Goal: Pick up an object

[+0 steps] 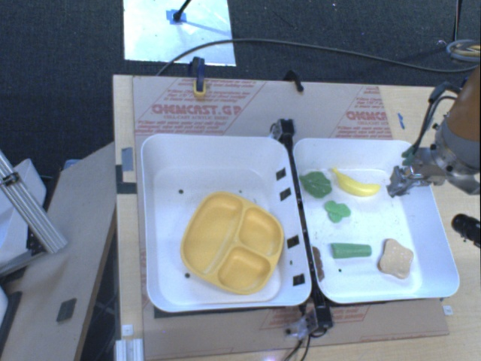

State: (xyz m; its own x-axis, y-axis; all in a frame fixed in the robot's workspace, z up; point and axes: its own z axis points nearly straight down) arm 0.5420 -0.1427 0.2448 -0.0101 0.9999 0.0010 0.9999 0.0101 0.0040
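Two shallow white bins were seen side by side on the bench, separated by a dark divider strip. In the left bin a yellow compartment tray lay flat, turned at an angle, with one long section and two smaller ones. In the right bin five small objects were spread out, none touching another. A yellow banana lay near the far wall, with a dark green leafy piece just beside it toward the divider. A smaller green leafy piece was found a little nearer the middle of the bin. A green block lay nearer the front, and a tan, lobed, cookie-like piece rested near it toward the right wall. The grey arm was seen reaching in from the right, its orange band visible at the frame edge. The gripper was positioned over the far right part of the right bin, just beside the banana's right tip. Nothing was seen between the fingers, but whether they were wide or narrow could not be told at this slant. A printed cardboard sheet was laid beneath the bins.
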